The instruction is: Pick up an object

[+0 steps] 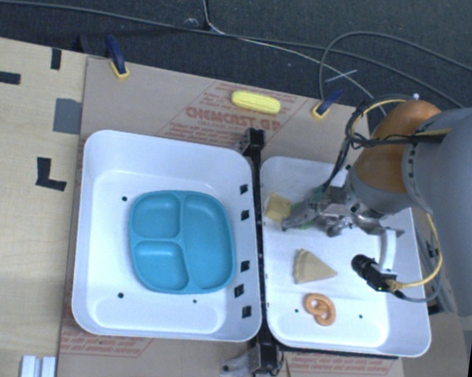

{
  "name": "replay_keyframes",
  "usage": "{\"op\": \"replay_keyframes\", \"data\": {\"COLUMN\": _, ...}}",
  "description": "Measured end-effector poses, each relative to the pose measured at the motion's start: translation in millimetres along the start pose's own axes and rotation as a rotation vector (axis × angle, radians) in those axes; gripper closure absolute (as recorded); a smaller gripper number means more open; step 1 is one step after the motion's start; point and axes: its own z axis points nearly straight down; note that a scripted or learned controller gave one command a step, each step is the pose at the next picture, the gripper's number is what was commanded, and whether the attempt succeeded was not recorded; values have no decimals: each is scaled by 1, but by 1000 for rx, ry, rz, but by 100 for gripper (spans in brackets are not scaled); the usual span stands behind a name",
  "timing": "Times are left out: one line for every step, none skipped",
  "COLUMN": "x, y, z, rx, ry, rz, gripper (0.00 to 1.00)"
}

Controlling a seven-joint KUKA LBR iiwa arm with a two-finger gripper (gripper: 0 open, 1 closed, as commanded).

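Two white bins are seen side by side on the tabletop [8,195]. The left bin [108,165] holds a blue divided plate [182,242]. Three small items lie in the right bin [398,337]: a pale yellow chunk [278,208] near the bin's left wall, a tan wedge [313,267] in the middle, and a pretzel [320,309] toward the near edge. A yellow banana-like piece [255,101] is left on the cardboard beyond the bins.

The gripper [294,221] is lowered into the right bin from the right, with the fingers [288,222] angled toward the left. Whether they are spread or pressed together cannot be told; the tips blur into the dark hardware. Nothing is seen pinched between them.

Key relation: the pale yellow chunk sits just beside the tips, to their left and slightly farther from the camera, so it is judged the likely target. The tan wedge lies near, toward the camera and slightly right, long axis roughly left-right. The pretzel is farther off, toward the near edge. A short shift left is judged enough for the chunk; the bin wall close by may crowd the grasp.
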Motion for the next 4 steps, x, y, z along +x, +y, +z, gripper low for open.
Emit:
{"op": "replay_keyframes", "data": {"x": 0, "y": 1, "z": -12, "rx": -2, "ry": -1, "rz": -1, "gripper": 100}}
{"op": "replay_keyframes", "data": {"x": -2, "y": 9, "z": -71, "rx": -5, "ry": 1, "rz": 1, "gripper": 100}}
{"op": "replay_keyframes", "data": {"x": -2, "y": 10, "z": -124, "rx": -6, "ry": 1, "rz": 1, "gripper": 100}}
{"op": "replay_keyframes", "data": {"x": 62, "y": 11, "z": -127, "rx": -1, "ry": 3, "rz": -4, "gripper": 100}}
